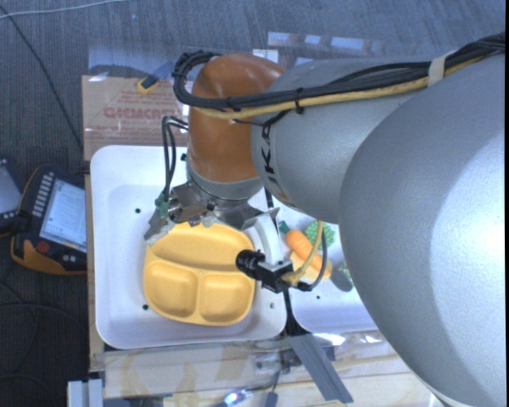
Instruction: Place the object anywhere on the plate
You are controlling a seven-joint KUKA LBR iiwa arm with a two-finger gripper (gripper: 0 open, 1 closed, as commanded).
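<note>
Gripper hangs low over the far edge of the plate, under the orange band of the arm; whether it is apart or together cannot be told, since the wrist hides most of it. Yellow and split into compartments, the plate lies in the left bin, toward its near right corner. A carrot, orange with a green top, lies in the right bin just past the divider, to the right of the gripper and apart from it, half hidden by the arm and a black cable fitting. Nothing of it touches the plate.
</note>
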